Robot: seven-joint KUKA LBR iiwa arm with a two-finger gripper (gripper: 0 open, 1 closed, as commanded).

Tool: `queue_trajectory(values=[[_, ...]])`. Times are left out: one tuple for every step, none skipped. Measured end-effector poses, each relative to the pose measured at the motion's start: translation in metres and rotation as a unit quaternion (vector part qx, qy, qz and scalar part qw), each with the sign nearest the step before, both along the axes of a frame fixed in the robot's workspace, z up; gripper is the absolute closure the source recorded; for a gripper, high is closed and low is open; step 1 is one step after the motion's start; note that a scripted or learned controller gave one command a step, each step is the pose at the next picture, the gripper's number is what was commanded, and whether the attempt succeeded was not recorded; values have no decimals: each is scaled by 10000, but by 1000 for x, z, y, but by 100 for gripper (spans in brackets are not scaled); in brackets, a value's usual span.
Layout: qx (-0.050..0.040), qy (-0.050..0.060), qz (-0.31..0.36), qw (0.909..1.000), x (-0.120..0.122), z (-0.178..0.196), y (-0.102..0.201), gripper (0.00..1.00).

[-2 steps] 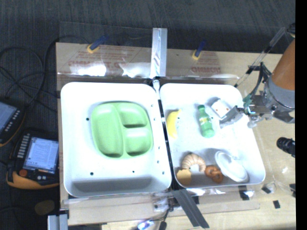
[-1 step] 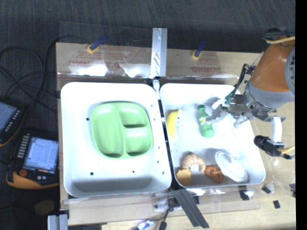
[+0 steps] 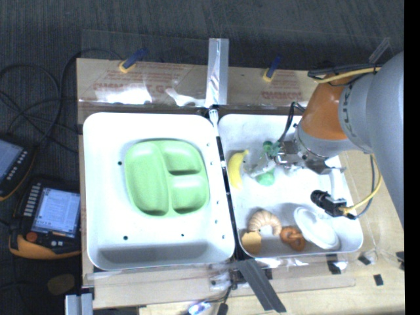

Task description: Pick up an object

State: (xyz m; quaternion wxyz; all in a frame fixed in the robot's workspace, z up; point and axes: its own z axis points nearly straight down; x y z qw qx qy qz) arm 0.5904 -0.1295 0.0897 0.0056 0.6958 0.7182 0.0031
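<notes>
over the right bin (image 3: 226, 120), the grey arm (image 3: 387, 110) reaches down, its gripper (image 3: 279, 157) low beside a small green object (image 3: 265, 176), translucent and rounded, just right of a yellow banana (image 3: 235, 168). whether the jaws are spread or pinching i cannot tell. the left bin (image 3: 105, 176) holds a green divided tray (image 3: 167, 176).
</notes>
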Motion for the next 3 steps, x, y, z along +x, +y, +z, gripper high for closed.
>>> queue_trajectory(values=[[8, -4, -4, 10000, 1, 10, 0, 100], [7, 69, -818, 9966, -8, 136, 55, 100], [9, 77, -1368, 9906, 44, 114, 69, 100]])
